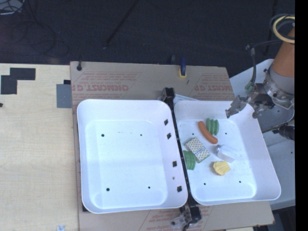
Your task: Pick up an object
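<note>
At the frame's right, the gripper (247,107) hangs above the right bin's (262,177) upper right corner, fingers spread, nothing between them. In that bin lie an orange sausage (207,132), a green piece (212,125), a patterned packet (197,149), a yellow item (221,168) and what may be a clear cup (225,153).

Board print: red lettering on the cardboard sheet (144,81) behind the left bin (86,129), upside down, too blurred to read for sure.
Other text: none legible.
</note>
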Robot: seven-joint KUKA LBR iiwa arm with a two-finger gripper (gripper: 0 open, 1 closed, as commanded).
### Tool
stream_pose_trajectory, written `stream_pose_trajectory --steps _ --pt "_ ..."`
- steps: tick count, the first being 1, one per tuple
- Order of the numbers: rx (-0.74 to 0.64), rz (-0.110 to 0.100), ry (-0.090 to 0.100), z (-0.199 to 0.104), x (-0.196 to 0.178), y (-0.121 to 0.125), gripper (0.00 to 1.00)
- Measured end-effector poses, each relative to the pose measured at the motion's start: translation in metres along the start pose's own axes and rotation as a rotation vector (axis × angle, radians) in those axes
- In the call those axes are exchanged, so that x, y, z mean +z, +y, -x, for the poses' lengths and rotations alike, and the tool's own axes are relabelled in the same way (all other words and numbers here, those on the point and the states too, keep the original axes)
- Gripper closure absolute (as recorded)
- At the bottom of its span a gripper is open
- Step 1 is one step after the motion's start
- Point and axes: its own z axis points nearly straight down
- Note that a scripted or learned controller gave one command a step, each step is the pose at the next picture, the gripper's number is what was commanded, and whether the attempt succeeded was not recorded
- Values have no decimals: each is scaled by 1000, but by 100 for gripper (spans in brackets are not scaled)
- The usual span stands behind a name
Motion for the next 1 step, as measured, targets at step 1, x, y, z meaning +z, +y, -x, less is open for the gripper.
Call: stream_pose_trajectory --steps 1 --pt "-2 5 1 -43 -73 -54 0"
